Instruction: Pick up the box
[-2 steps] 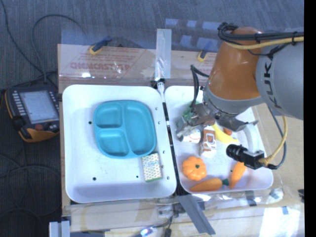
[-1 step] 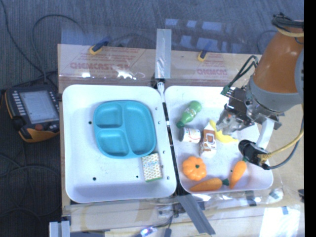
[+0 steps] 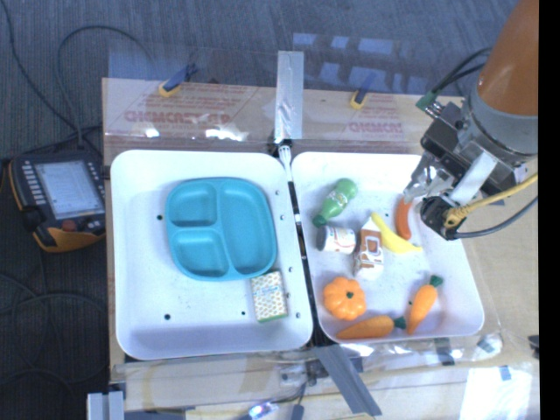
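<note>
Gripper (image 3: 426, 189) mine, hanging over right bin (image 3: 455, 322) near its right wall; spread or pressed together, cannot tell. Box (image 3: 269, 297) flat in left bin (image 3: 131, 322), just beside blue plate (image 3: 219, 227). Nothing picked yet; reach, grasp, lift all remain.

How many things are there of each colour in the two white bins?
Orange: 4, pumpkin, two carrots, sausage-like piece
Green: 2, bottle, box
Blue: 1, plate
Yellow: 1, banana
White: 2, can, carton
Total: 10
</note>
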Action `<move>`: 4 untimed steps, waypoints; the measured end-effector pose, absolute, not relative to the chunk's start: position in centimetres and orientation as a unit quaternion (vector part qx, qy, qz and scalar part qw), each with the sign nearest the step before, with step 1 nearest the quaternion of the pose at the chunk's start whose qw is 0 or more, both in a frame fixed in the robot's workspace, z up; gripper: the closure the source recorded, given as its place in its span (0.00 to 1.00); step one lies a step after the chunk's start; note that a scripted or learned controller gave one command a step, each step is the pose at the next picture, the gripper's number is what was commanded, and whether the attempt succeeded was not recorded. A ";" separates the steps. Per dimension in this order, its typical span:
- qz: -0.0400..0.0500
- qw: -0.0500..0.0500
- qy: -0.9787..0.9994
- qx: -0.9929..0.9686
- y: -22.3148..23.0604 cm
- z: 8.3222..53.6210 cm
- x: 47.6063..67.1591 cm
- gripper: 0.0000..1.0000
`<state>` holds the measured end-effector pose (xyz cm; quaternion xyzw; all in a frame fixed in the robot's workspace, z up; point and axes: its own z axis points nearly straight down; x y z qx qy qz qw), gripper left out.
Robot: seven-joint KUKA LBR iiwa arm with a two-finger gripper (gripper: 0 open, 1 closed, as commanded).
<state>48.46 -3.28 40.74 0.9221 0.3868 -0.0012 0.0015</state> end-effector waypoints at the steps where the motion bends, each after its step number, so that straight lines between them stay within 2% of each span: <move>1: -0.003 0.001 0.305 0.952 0.8 36.9 50.0 1.00; 2: -0.003 0.001 0.333 0.943 -0.1 34.1 48.4 1.00; 3: -0.002 0.001 0.257 0.966 -1.8 30.9 48.4 1.00; 4: -0.002 0.001 0.106 0.994 -6.0 36.1 48.4 1.00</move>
